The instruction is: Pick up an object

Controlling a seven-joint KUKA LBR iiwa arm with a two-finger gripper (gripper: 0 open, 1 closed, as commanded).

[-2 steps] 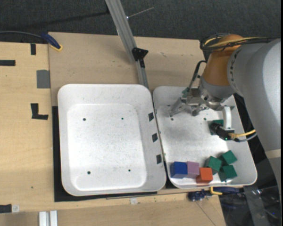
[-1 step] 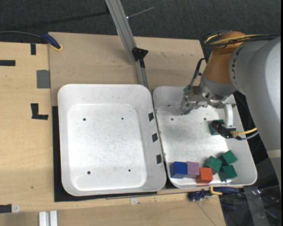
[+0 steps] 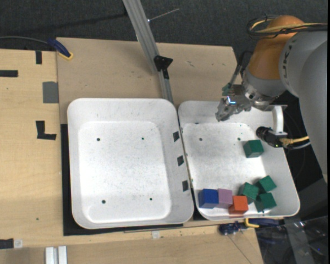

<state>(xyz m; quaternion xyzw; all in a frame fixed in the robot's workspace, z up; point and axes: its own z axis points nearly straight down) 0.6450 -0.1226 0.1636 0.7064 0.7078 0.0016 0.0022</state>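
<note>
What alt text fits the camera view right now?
The pincer hangs over the right bin's far edge. That bin's near corner holds blue, purple, orange and green blocks; one green block sits apart.

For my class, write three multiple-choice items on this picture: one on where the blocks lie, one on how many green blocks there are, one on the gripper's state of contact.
1. Where do the blocks lie?
A. Left bin
B. Right bin
C. Bare bench

2. How many green blocks are there?
A. One
B. Two
C. Four

3. What touches the gripper?
A. A green block
B. The blue block
C. No block

Key:
1 B: all blocks sit in the right bin, mostly along its near edge.
2 C: one lone green block sits mid-bin and three more cluster at.
3 C: the gripper is over the bin's far rim, apart from the blue block and every other block.
</note>
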